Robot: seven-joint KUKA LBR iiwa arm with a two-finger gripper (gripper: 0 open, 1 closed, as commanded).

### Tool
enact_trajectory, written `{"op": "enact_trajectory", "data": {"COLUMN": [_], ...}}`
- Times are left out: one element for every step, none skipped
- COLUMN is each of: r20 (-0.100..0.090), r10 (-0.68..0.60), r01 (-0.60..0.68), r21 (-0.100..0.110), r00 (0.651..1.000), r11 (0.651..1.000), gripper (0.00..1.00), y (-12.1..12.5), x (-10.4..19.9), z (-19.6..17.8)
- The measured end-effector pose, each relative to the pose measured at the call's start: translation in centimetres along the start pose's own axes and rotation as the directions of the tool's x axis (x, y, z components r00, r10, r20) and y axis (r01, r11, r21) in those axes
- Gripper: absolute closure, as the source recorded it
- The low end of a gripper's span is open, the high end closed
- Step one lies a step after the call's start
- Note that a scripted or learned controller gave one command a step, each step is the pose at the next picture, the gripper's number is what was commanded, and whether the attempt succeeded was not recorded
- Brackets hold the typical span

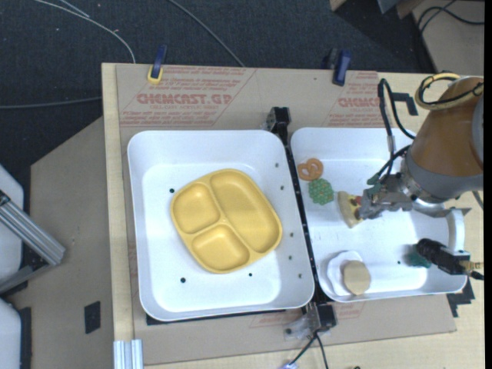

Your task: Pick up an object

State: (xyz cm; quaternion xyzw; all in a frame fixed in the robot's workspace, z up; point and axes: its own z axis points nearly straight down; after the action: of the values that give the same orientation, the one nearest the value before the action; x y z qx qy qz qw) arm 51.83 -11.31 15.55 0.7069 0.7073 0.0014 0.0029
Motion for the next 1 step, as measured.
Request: {"op": "enact_trajectory", "data": {"r20": [0.0], "r10": [0.0], "r01": [0.0], "r21": [0.001], "r00": [1.0], "r11": [1.0], "gripper": [1.0], "y": [-0.79], "x": [-0.07], "z": [-5.75]}}
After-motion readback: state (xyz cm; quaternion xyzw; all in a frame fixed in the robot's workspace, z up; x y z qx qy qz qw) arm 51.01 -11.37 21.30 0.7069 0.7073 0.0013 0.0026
